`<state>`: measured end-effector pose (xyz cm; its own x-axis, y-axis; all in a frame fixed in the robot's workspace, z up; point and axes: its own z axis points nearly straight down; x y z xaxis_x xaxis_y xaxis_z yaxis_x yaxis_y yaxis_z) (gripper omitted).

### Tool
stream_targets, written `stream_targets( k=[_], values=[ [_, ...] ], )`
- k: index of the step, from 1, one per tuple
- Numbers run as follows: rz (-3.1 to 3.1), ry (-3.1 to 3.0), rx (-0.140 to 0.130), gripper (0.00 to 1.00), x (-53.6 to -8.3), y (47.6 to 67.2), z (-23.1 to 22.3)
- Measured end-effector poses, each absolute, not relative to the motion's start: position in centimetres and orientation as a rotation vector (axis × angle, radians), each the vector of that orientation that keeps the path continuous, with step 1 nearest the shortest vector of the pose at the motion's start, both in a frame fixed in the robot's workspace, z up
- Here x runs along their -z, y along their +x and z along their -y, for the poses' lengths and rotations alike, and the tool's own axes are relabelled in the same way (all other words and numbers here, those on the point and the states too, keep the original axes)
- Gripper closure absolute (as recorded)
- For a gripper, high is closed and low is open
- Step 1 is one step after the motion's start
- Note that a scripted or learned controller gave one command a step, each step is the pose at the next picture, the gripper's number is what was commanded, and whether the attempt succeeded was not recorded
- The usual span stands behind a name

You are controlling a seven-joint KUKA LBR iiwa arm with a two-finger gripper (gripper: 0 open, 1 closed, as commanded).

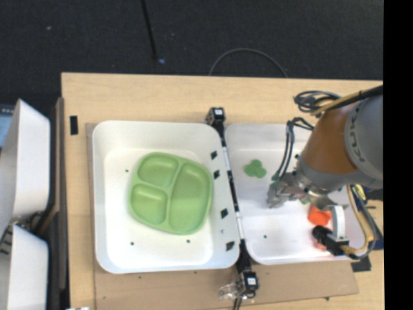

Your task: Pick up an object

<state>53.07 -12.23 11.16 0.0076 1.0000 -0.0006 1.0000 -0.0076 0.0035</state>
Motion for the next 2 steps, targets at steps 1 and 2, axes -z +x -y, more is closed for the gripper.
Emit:
stream_targets(
  k=[1, 2],
  values=[
    [-2.209, 2.225, -0.005, 1.0, -16.8, 52.3, 12.6],
    [-2.221, 2.213, -0.007, 1.0, -21.9, 52.2, 11.7]
  ],
)
